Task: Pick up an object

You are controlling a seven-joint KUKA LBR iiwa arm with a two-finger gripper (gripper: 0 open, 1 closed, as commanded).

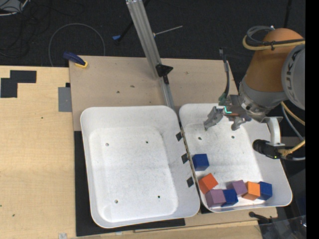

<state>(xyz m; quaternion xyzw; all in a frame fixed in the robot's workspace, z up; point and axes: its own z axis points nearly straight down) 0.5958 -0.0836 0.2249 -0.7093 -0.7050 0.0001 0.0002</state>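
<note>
With end effector apart and bare over the right bin, best descend squarely onto the lone blue cube.

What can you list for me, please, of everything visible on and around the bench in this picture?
White bins: 2, side by side; left bin, right bin.
Blue cubes: 3, right bin; one alone, others at near edge.
Orange cubes: 2, right bin.
Purple cubes: 2, right bin.
Aluminium rail: 1, silver, slanting behind bins.
Blue clamp: 1, bench's far left corner.
Gripper: 1, grey, open, above right bin's far end, holding nothing.
</note>
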